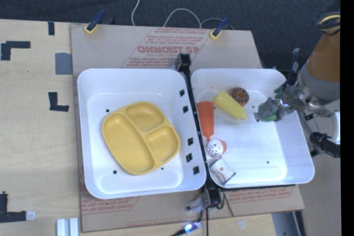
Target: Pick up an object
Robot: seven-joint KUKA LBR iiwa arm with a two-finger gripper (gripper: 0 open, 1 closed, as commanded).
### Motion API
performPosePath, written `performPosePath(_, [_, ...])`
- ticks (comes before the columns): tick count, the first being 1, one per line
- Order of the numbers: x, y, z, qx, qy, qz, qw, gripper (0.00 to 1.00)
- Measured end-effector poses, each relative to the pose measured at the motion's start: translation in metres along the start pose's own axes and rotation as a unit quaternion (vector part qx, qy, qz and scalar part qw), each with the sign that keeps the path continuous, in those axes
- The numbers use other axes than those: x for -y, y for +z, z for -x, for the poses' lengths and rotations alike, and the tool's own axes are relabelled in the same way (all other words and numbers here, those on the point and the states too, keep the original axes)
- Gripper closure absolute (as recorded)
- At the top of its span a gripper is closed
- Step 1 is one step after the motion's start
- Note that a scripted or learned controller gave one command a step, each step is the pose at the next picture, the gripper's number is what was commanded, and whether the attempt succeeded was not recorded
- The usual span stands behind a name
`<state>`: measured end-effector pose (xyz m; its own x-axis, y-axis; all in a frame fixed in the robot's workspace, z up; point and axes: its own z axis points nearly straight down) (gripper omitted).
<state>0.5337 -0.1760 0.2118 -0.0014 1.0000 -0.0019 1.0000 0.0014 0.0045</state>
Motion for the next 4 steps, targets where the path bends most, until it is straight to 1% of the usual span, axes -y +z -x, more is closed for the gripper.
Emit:
performPosePath(1, [0.000,-0.004,0.000,-0.001,0.000,-0.003,1.0000,1.00])
performPosePath(2, [0.001,0.004,-0.049,-0.002,-0.002,-0.004,1.0000,1.00])
performPosePath(3, [-0.008,0.010,-0.101,-0.002,-0.002,-0.004,1.0000,1.00])
performPosePath(4, [-0.009,-0.005,-0.156,-0.002,-0.003,-0.003,1.0000,1.00])
